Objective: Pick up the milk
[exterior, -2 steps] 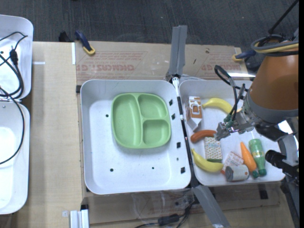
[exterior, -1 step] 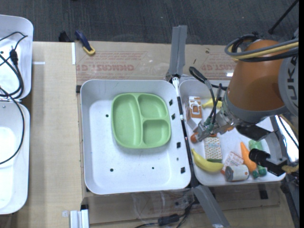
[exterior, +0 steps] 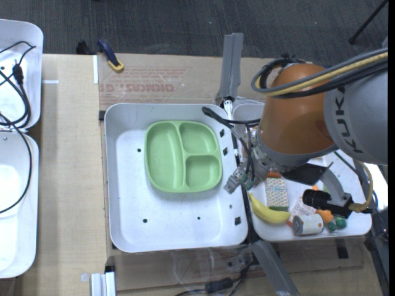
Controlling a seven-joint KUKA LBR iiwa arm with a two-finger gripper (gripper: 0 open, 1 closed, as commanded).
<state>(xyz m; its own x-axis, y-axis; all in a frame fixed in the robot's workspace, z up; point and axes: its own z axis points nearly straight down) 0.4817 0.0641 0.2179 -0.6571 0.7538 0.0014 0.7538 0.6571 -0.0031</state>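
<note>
Camera view. Looking for the milk point(exterior: 277, 193): probably the small white carton with yellow print, lying in the right bin point(exterior: 352, 228), touching the banana point(exterior: 268, 209) on its far side. Then the gripper point(exterior: 237, 182): just left of the banana, over the wall between the bins, half hidden under the orange wrist; cannot tell whether open or closed, and nothing visibly gripped. To do the step well: shift right, toward the carton beyond the banana, centre over it, line up across its narrow sides, come down clear of banana and wall, close only once low around it. Easy to catch the banana too, lying so close. Counting: two bins, one green plate point(exterior: 183, 156) well left of the banana in the left bin point(exterior: 123, 227), one banana, one carton, one white-and-red tub point(exterior: 307, 222) just right of the banana, one orange piece point(exterior: 325, 215) beyond that
</note>
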